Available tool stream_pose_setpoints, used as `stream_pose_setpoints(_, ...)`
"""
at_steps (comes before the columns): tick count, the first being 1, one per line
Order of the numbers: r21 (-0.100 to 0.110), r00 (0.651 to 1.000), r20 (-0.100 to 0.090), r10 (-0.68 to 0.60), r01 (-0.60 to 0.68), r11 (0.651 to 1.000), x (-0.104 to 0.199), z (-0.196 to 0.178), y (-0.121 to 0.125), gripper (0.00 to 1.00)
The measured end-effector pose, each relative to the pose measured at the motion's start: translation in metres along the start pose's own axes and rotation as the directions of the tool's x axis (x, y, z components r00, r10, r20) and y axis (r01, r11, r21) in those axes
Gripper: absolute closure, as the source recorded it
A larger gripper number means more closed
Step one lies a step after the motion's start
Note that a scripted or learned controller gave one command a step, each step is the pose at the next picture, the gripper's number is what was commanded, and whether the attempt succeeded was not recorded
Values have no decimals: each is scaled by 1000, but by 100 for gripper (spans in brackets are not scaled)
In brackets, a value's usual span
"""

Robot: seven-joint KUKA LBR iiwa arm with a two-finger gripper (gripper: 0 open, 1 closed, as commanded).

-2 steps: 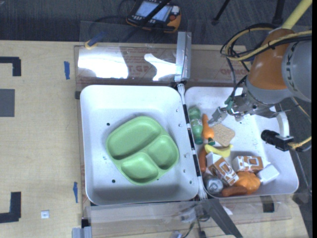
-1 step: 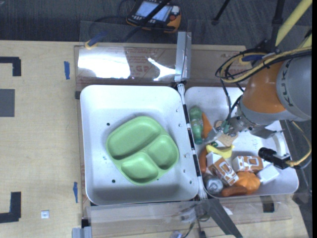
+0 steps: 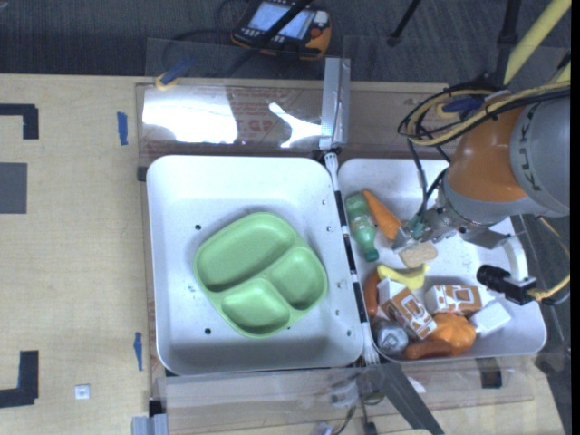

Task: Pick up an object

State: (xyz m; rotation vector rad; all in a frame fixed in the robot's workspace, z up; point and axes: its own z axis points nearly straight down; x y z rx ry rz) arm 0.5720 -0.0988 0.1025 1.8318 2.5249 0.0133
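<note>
The arm [image 3: 544, 152] is a thick grey cylinder with a rounded orange band [image 3: 485, 166] above the wrist. Yellow and black cables [image 3: 453, 107] loop beside it; the wrist is pale metal.

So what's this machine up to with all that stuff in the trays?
A robot arm reaches into the right bin, which holds a jumble of toy food. Its gripper is down over a small tan piece, beside a carrot and a green bottle. The left bin holds a green divided plate.
</note>
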Motion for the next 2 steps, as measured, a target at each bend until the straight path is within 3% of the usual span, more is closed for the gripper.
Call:
stream_pose_setpoints(1,-2,854,-5,-520,520,854,-22,9,-20,100)
stream_pose_setpoints(2,11,919,-18,-393,393,919,35,-82,61,100)
